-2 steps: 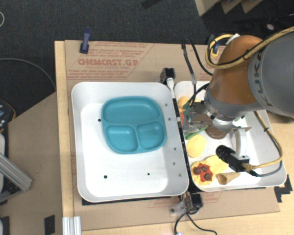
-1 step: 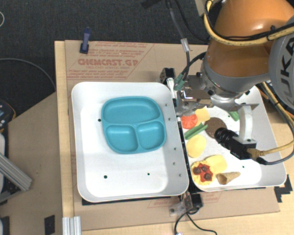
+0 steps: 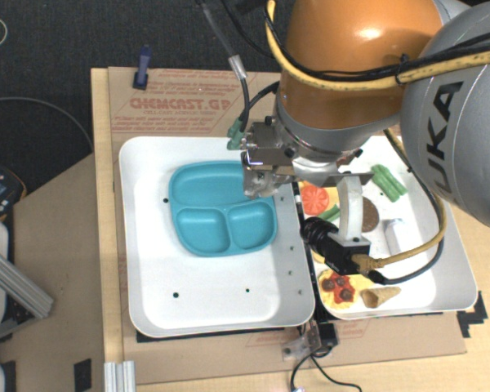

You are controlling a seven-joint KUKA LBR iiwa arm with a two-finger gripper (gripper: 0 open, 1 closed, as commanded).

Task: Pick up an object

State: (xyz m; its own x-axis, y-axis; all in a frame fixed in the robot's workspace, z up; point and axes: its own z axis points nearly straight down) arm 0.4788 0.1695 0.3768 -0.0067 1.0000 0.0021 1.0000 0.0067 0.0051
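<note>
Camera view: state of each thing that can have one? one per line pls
blue divided plate: right side up, flat in the left bin, compartments bare.
end effector: low over the plate's right rim; grip not readable from here.
green piece: lying flat in the right bin.
cone piece: on its side near the right bin's front edge.
tomato slice piece: lying flat, partly under the arm's hardware.

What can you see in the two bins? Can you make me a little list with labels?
left bin: a blue plate with three sections
right bin: toy food, with a tomato slice, a green piece and an ice cream cone
arm: grey and orange, hanging over the line between the bins
gripper: at the plate's right edge, fingers hard to make out
</note>
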